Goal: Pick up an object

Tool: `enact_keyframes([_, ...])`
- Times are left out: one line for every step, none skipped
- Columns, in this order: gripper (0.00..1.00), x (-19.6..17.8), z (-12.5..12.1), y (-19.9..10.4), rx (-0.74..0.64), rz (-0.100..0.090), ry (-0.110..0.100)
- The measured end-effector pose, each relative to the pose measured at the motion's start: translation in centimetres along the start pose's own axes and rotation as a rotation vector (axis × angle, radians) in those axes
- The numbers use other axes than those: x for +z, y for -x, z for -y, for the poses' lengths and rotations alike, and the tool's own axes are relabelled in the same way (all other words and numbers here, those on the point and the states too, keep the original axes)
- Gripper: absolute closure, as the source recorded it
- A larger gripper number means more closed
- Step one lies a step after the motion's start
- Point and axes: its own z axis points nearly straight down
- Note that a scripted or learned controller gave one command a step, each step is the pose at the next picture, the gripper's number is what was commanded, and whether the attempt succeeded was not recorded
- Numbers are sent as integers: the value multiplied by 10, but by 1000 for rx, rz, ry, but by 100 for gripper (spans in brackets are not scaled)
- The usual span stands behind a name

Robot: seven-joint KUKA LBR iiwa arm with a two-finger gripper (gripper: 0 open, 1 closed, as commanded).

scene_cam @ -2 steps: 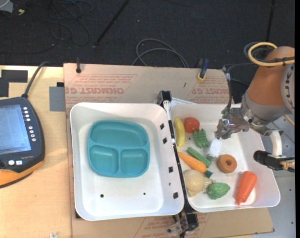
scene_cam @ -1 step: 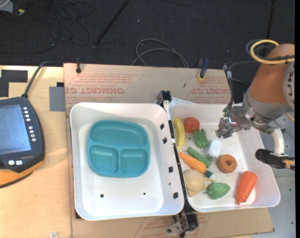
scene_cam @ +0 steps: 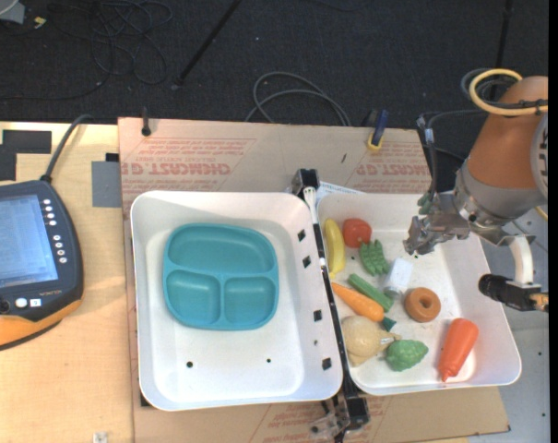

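Arm reaching from right, claw low over right bin, grip state unclear

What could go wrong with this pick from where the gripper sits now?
1. The toys are packed close: the donut, the small white piece and the green vegetable lie near one another below the gripper, so it may nudge or catch two.
2. The gripper hangs near the right bin's back wall; a descent there could strike the rim.

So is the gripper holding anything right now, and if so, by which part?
Nothing is visibly held. The gripper hangs over the right bin, above the toy food, with nothing seen between its fingers.
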Motion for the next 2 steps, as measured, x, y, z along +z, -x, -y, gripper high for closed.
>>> enact_keyframes([100, -9, 0, 0, -4, -1, -2])
enact_keyframes([100, -18, -1, 0, -8, -1, -4])
